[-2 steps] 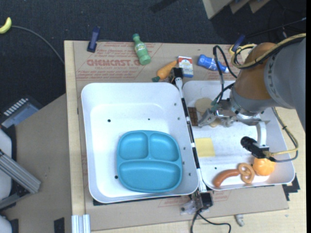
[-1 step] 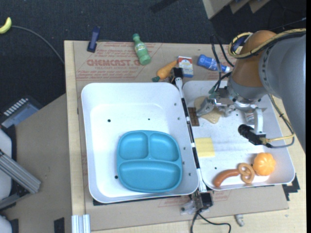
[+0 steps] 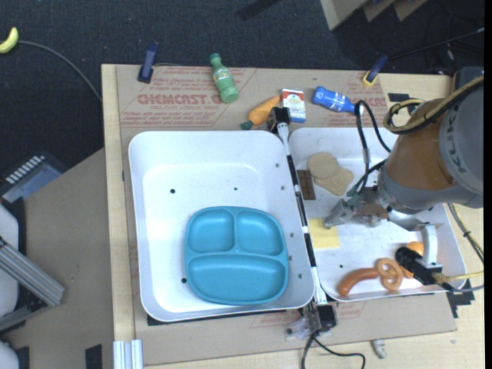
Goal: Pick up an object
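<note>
The right bin point(image 3: 338, 141) holds two tan bread-like pieces point(image 3: 330, 172), a brown strip point(image 3: 305, 184), a yellow cheese slice point(image 3: 324, 238), a sausage point(image 3: 354, 280), a pretzel point(image 3: 389, 274) and a small orange piece point(image 3: 415, 247). My gripper point(image 3: 336, 217) hangs low over the middle of this bin. It points left, just above the cheese slice and below the bread pieces. Nothing can be seen held in it. The grey and orange arm covers the bin's right side.
The left bin point(image 3: 154, 160) holds a blue divided plate point(image 3: 235, 253). Behind the bins on the board lie a green bottle point(image 3: 224, 79), an orange carrot point(image 3: 264, 110), a small carton point(image 3: 293, 104) and a blue bottle point(image 3: 332, 98).
</note>
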`<state>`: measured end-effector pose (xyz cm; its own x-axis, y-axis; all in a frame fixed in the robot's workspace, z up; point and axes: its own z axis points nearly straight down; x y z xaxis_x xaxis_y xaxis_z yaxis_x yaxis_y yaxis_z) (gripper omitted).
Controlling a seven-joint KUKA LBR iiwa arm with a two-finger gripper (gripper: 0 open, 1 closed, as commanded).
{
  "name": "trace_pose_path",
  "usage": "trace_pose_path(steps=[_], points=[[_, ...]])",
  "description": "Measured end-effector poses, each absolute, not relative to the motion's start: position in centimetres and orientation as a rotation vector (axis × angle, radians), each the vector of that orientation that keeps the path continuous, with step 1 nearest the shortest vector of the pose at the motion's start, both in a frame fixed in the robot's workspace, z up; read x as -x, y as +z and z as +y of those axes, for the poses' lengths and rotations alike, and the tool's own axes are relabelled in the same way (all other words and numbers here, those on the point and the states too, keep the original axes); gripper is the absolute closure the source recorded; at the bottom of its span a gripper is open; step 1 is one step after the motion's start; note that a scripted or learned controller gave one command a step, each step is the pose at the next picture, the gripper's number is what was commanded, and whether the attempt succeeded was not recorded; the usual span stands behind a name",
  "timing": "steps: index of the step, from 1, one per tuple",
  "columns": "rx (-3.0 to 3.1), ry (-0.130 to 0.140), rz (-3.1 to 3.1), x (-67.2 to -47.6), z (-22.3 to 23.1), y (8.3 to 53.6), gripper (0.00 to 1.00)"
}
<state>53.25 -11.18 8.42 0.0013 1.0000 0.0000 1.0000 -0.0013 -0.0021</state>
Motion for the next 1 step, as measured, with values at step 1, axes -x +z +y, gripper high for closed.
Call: trace_pose_path(steps=[1], points=[[2.226, 0.001, -2.221, -55.37, -19.91, 8.49, 0.00]])
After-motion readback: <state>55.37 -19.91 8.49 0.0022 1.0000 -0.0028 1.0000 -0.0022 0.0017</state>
